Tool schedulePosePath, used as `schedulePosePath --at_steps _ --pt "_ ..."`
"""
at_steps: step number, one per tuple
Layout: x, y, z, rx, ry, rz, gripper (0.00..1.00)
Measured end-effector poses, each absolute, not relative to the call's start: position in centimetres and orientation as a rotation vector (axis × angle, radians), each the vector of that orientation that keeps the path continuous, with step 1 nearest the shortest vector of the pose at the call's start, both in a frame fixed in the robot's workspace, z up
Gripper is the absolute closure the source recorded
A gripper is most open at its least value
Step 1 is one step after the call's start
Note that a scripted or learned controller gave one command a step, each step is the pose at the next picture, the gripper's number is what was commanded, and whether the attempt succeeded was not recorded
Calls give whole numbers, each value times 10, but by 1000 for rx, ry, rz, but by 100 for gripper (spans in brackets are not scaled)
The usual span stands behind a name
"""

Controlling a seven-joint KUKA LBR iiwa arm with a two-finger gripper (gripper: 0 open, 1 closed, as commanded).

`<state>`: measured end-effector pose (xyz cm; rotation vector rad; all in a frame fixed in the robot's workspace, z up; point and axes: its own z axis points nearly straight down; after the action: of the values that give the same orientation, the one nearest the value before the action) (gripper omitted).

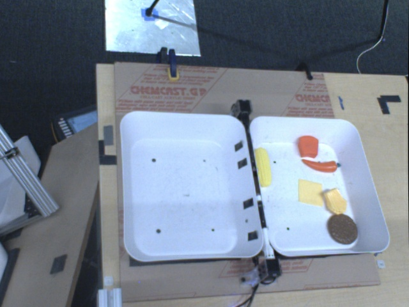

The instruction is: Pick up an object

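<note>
Dark carpeted floor (51, 31) beyond the bench, shiny metal sheet (152, 16) lying on it, black cable (383, 18) trailing across, tan wooden bench top (77, 171), aluminium frame rail (25, 178) at its edge

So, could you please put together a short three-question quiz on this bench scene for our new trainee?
1. True or false: every object lies in the right bin.
2. Which object lies nearest the divider between the bins? A) the corn cob B) the brown round cookie C) the red chili pepper
3. Fill in: the flat yellow cheese slice lies just ____ of the small yellow chunk in the camera view.

Key: 1 true; 2 A; 3 left.
</note>
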<state>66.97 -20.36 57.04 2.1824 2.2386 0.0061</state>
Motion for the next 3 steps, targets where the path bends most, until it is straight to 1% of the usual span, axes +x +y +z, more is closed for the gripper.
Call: schedulePosePath --at_steps 1,2,3 --pt "670 -202 583 2173 2241 9 100" --pt "670 -203 582 2173 2242 8 0" --pt "670 -202 594 2163 2244 11 100"
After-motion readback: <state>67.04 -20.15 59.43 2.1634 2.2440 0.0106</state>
